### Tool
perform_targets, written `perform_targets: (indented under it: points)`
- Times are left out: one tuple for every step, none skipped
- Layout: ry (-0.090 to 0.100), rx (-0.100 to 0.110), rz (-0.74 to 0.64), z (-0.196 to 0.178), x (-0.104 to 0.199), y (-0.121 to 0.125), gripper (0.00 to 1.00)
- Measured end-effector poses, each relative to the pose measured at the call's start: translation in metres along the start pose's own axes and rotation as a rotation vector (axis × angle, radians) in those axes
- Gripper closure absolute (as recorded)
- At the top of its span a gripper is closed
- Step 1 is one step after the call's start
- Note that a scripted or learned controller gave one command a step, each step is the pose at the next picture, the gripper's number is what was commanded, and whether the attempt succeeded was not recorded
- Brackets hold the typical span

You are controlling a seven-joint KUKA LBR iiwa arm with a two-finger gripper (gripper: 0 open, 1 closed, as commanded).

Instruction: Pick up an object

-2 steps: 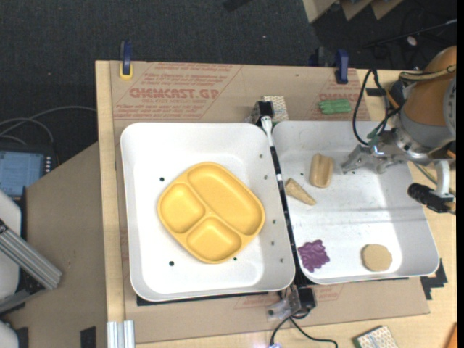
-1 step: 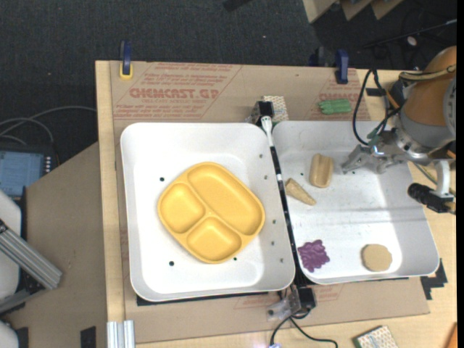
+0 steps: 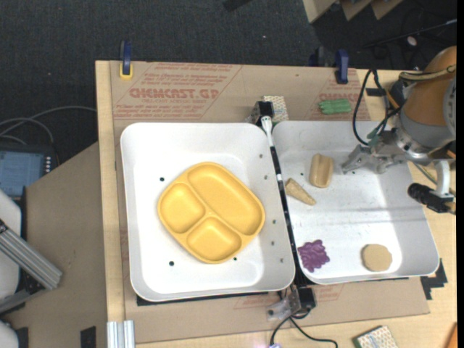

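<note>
Cardboard-topped worktop (image 3: 181, 93) on dark carpet (image 3: 58, 27); yellow tray (image 3: 210, 212) fills left bin (image 3: 138, 194). Claw (image 3: 362, 158) at right bin's (image 3: 406, 223) far edge, grip state unclear.

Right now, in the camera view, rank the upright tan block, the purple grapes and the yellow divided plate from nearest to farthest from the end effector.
1. Tan block, right bin, just left of the end effector.
2. Purple grapes, right bin's front-left corner.
3. Yellow plate, left bin.

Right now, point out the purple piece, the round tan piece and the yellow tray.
purple piece (image 3: 313, 254), camera view, its middle.
round tan piece (image 3: 377, 257), camera view, centre of its top.
yellow tray (image 3: 211, 211), camera view, ridge where compartments meet.
</note>
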State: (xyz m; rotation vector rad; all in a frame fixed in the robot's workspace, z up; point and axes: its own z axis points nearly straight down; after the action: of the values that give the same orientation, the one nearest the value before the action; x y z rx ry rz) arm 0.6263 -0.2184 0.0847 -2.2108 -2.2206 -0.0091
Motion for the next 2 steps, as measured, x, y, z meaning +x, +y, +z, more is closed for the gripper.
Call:
perform_targets:
  points:
    - [0.0,0.0,0.0,0.0,0.0,0.0,0.0]
    - [0.0,0.0,0.0,0.0,0.0,0.0,0.0]
